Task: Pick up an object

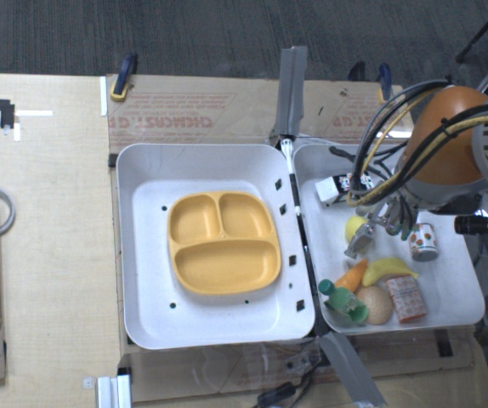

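Gripper point(361, 243) hangs over your right bin point(473, 308), by the lemon point(354, 227) near its left edge; jaw state unreadable

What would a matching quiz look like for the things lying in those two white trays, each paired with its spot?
Things:
1. yellow divided plate
2. banana
3. small spotted cup
4. green toy

Places:
A. near corner of the right bin, beside the divider
B. middle of the left bin
C. right bin, between the carrot and the red box
D. right bin, toward its right wall, below the arm

Pairs: 1-B, 2-C, 3-D, 4-A
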